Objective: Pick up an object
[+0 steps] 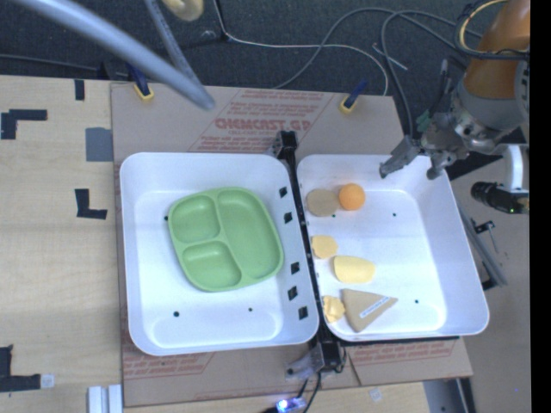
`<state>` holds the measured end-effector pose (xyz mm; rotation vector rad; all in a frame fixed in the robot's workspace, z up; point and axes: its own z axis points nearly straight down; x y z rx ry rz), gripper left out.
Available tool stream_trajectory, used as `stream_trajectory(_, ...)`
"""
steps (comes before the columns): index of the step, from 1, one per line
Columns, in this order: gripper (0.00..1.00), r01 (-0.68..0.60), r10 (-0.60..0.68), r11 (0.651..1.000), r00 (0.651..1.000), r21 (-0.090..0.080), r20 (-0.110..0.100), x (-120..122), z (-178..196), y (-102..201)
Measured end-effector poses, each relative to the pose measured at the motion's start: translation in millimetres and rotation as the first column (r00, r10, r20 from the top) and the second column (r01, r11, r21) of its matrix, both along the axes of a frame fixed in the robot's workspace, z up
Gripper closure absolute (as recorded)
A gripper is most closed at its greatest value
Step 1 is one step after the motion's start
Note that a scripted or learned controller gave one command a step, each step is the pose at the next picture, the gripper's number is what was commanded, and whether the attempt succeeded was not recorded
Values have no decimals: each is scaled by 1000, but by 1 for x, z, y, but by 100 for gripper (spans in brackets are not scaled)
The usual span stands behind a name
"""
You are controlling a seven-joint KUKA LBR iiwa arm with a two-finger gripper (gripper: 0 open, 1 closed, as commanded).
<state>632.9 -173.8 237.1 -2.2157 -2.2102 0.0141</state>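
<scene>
— Trouble, if it comes, starts with how our two-finger end effector hangs: it sits over the far rim of the right shallow white plastic bin, fingers spread apart and grasping nothing, tilted rather than pointing straight down.

— And the candidates?

— All crowded on that bin's left side, well apart from us. The small round orange ball lies just beside the flat tan disc, perhaps touching it. Nearer the camera sit a small pale yellow round piece, a yellow oval lump, a tan wedge-shaped slice and a little yellow chunk tucked against the wedge.

— So what do we fear?

— We judge the ball likeliest to roll away if one finger reaches it first. The disc looks too flat for our fingers to get under, so they may simply close above it. Coming down between neighbours, we could pinch two pieces or shove one into the divider wall.

— And the other bin?

— The left white bin holds a green three-compartment plastic tray; broad and low, it seems a poor grasp. From here we could also clip the near rim while crossing in.
</scene>
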Motion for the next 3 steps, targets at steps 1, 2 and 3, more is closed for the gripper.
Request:
stream_trajectory(1, 0, -4, 4, 1000, 1000, -2, 13, 2, 9, 1)
stream_trajectory(2, 0, -3, 3, 1000, 1000, -4, 10, 2, -39, -8)
stream_trajectory(3, 0, -3, 3, 1000, 1000, -3, 9, 7, -99, -15)
